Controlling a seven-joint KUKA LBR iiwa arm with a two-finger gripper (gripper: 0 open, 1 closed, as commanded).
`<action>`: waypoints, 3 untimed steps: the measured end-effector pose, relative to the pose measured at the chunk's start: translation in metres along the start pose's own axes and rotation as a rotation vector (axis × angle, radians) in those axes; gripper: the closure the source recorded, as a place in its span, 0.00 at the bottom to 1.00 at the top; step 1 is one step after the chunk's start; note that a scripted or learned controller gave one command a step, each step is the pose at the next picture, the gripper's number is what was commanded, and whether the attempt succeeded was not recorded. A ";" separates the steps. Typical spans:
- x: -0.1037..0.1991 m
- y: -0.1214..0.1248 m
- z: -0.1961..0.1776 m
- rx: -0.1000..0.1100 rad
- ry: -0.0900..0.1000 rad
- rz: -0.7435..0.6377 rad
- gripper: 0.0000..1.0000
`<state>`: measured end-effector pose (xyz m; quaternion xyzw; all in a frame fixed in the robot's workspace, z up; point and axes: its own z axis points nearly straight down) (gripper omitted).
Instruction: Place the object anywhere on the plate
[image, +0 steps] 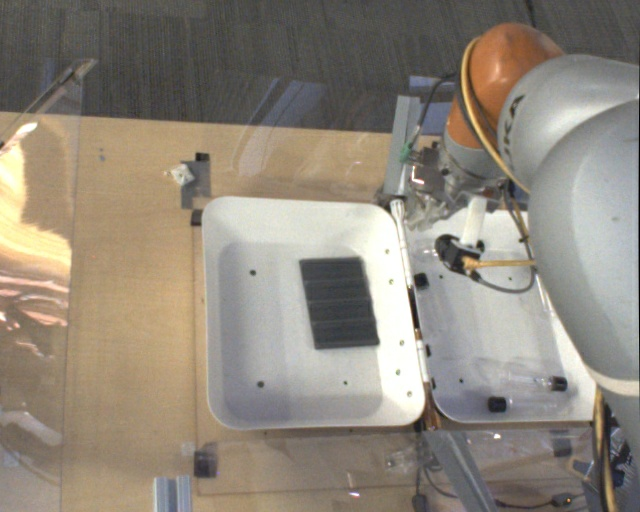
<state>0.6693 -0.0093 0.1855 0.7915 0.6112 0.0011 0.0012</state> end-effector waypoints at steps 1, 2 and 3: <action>0.032 -0.009 0.000 0.001 0.000 0.555 1.00; 0.085 -0.035 0.001 0.003 -0.001 0.672 1.00; 0.124 -0.055 0.019 0.002 0.002 0.192 1.00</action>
